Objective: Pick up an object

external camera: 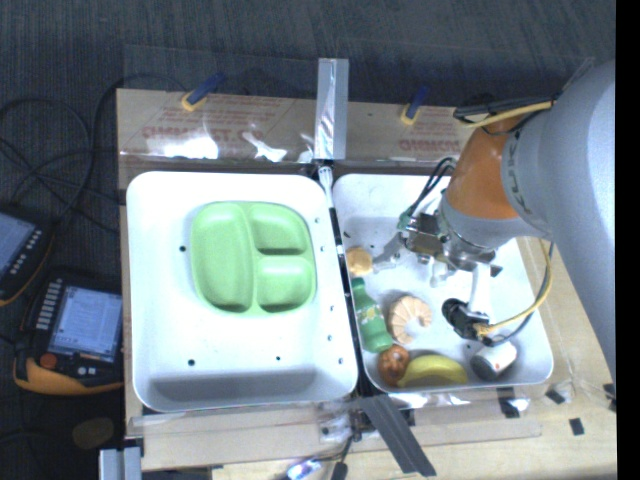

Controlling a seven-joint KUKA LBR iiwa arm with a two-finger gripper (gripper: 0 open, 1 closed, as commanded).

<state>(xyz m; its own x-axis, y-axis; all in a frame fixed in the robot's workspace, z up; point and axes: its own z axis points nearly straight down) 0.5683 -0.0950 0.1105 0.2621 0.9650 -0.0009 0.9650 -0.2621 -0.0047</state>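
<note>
Toy food (410, 313) in white bin (530, 298), dark carpet (300, 13).

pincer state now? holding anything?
Pincer: over the right bin; open or closed cannot be told; nothing seen held.

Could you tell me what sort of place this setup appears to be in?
Probably a robotics lab's grasping test bench: a grey arm reaches over two white bins, a green divided plate in one, toy food like a banana in the other, cables and a handheld tablet alongside.
</note>
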